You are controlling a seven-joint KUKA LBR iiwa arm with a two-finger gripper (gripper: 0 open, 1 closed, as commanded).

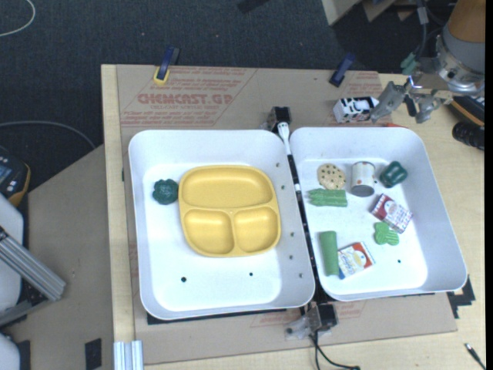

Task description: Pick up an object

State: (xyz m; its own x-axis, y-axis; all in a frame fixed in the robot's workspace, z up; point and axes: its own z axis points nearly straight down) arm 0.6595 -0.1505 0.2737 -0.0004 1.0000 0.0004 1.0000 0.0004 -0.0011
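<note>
camera view cuts off the arm [462, 29]; its fingers are blurred.

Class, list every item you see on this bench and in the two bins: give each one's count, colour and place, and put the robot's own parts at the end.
Bins: 2, white, side by side on the bench; left bin, right bin.
Tray: 1, yellow, three compartments, middle of left bin.
Broccoli: 1, dark green, left bin, touching the tray's left edge.
Cookie: 1, tan with dark chips, right bin, upper left.
Can: 1, silver, right of the cookie.
Packets: 2, red and white; one right side, one lower middle.
Cow figure: 1, black and white, on the bench behind the right bin.
Clamps: 2, blue; back edge.
Gripper: 1, grey metal, above the right bin's far corner.
</note>
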